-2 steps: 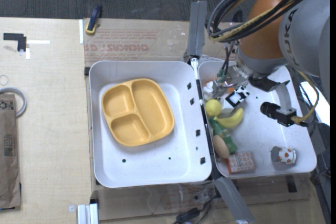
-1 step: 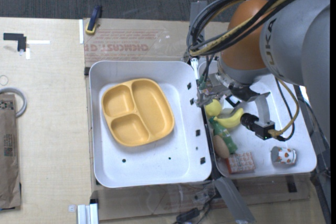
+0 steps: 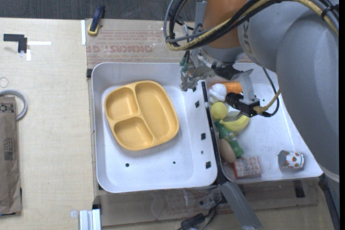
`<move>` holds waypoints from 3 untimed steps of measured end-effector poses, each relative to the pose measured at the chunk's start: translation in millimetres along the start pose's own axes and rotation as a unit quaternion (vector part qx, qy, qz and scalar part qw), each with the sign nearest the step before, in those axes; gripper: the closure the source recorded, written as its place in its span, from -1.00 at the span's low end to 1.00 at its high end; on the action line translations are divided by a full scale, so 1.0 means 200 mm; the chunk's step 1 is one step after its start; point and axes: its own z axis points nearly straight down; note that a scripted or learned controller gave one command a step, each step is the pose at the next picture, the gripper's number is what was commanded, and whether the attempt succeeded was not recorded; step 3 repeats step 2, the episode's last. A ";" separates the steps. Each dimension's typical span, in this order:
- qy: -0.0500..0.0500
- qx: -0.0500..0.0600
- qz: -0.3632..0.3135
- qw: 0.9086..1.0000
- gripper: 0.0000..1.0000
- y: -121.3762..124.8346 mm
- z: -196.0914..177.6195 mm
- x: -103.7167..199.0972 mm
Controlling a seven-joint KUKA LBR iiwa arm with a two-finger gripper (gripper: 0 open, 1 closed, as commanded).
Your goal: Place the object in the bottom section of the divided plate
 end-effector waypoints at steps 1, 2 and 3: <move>0.001 0.001 -0.029 1.000 1.00 0.05 0.42 0.13; -0.006 -0.008 0.037 0.999 1.00 -0.20 0.47 0.33; -0.006 -0.008 0.037 0.999 1.00 -0.20 0.47 0.33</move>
